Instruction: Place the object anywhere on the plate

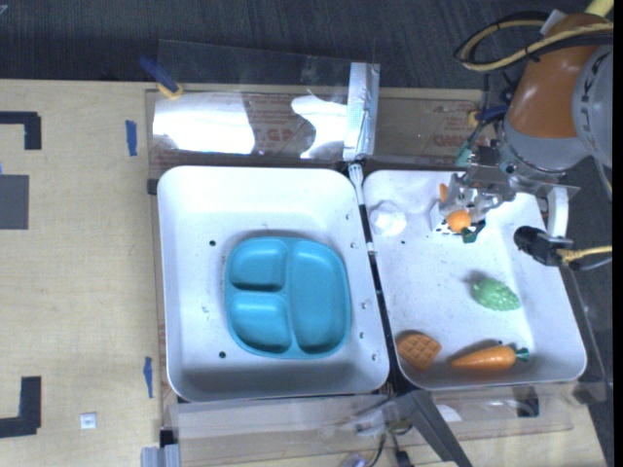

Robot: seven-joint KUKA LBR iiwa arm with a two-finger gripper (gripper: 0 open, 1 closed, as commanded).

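Gripper (465, 214) fingertips masked by orange object (458, 221)

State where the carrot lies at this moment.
The carrot lies in the right bin, along its near edge toward the right corner, just right of the waffle and below the green piece.

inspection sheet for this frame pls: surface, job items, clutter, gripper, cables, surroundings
Surface: two white bins, left bin and right bin, side by side on a wooden bench.
Job's things: blue divided plate in the left bin; small orange object at the gripper.
Clutter: green piece, carrot, brown waffle-like piece, white lump, all in the right bin.
Gripper: gripper low over the right bin's far end; grasp unclear.
Cables: yellow cable looped above the arm.
Surroundings: blue tape on the bench.
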